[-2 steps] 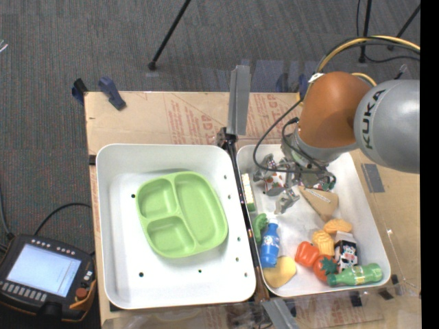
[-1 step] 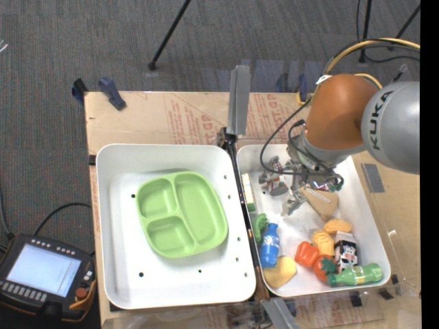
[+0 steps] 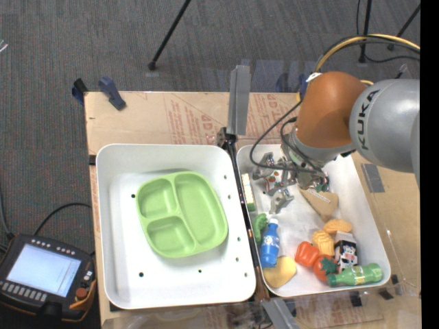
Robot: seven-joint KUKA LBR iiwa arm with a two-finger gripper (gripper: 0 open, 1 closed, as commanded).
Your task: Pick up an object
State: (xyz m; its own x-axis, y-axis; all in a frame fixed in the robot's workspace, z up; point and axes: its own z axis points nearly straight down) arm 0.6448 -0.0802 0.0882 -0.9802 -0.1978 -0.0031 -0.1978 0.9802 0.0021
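Observation:
My gripper (image 3: pixel 280 196) hangs under the orange band of the arm, low over the upper left part of the right bin (image 3: pixel 367 214). Its fingers (image 3: pixel 284 199) point down and stand apart, with nothing between them. Just below it lie a blue bottle with a white cap (image 3: pixel 269 244) and a small green piece (image 3: pixel 260 223). A tan wedge (image 3: pixel 321 202) lies to the gripper's right. Farther down sit an orange ridged piece (image 3: pixel 336 226), a red-orange pepper (image 3: pixel 308 253), a yellow flat piece (image 3: pixel 280 273), a small printed carton (image 3: pixel 346 249) and a green bottle (image 3: pixel 357 275).
The left bin (image 3: pixel 116 273) holds a green divided plate (image 3: pixel 182 214). A grey upright post (image 3: pixel 239 105) stands behind the divide between the bins. A teach pendant (image 3: pixel 44 269) lies at the lower left, off the bench.

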